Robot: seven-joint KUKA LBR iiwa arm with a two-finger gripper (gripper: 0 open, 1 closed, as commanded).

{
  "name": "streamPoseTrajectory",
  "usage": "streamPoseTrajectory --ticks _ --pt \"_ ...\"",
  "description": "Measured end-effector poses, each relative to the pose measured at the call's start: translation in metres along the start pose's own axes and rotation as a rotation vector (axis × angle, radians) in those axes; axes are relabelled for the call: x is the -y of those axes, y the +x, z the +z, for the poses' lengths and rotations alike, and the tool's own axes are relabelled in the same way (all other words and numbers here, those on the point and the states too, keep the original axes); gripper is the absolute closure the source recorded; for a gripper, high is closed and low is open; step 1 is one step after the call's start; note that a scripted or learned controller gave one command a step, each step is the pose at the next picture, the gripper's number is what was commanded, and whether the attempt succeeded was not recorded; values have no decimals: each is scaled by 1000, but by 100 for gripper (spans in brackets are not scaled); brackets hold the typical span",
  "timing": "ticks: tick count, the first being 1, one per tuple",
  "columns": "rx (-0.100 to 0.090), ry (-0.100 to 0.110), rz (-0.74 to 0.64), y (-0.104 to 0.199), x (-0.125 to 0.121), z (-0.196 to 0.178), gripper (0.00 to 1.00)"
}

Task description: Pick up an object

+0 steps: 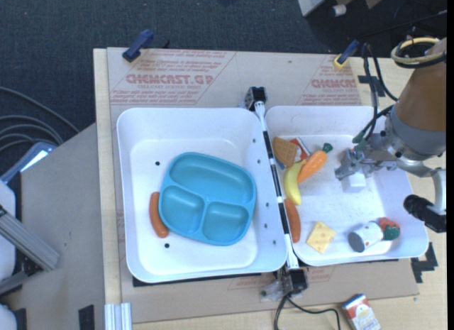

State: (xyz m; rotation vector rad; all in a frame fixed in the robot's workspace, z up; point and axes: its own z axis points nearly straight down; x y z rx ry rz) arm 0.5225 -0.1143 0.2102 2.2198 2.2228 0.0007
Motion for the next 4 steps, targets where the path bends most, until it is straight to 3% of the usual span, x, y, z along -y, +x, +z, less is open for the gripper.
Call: streamPoseTrajectory --ticks 1,2,3,4 --pt "-2 4 0 83 33 -10 100" --pt "0 1 0 132 43 -43 100" --pt "0 0 0 133 -47 -33 100" --pt "0 4 2 100 -18 -50 100"
